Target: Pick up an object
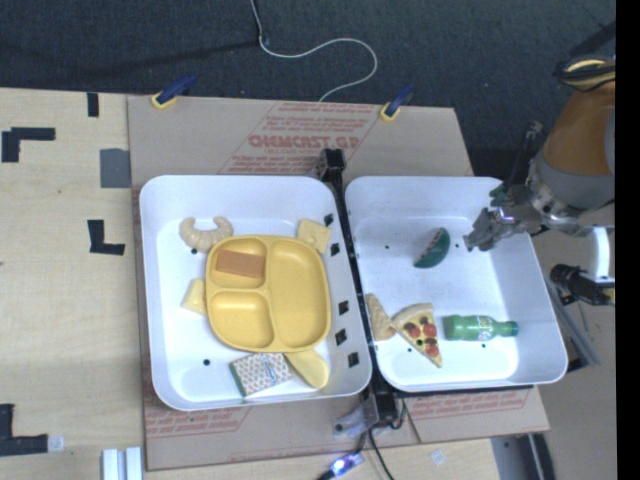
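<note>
The watermelon slice [433, 248] lay in the right bin [400, 200], toward its twelve o'clock side. The gripper [484, 234] hovered at the slice's three o'clock, apart from it; its jaw state could not be told.

Arm [580, 148] cut off by right edge, upper part out of frame. Gripper [478, 238] fingertips too small and dark to tell their state. Yellow divided plate [270, 293] hides parts of pale yellow pieces [313, 233] poking out at its rim; can't tell what they are. Patterned packet [262, 373] partly under plate edge. White cable [300, 38] runs out of top edge. Print on green bottle [480, 328] too small to read.
</note>
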Available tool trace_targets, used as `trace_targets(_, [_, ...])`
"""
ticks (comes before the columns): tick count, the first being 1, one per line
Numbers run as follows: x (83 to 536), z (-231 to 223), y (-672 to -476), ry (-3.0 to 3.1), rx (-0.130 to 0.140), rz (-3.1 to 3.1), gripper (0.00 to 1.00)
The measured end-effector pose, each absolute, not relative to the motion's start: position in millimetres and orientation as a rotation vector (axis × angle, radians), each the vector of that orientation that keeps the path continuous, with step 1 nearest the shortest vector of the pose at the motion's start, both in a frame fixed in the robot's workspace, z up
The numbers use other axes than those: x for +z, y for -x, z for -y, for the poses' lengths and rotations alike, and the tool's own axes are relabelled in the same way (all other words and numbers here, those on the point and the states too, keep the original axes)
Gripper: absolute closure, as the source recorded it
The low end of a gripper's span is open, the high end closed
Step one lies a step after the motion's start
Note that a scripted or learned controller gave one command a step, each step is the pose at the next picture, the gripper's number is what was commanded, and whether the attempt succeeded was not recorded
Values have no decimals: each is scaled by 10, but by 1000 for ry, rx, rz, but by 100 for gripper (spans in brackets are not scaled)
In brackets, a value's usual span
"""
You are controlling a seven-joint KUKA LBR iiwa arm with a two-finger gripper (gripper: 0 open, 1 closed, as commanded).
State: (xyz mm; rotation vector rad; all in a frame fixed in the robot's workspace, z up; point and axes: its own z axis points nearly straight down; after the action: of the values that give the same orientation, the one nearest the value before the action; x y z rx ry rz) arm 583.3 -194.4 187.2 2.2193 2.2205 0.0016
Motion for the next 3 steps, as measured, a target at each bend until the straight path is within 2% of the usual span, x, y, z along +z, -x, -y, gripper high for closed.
trace_targets(1, [2270,1941,-5843,-2217,2,-2221,100])
trace_targets(3, [2245,1049,-5946,-2216,-1,-2229,100])
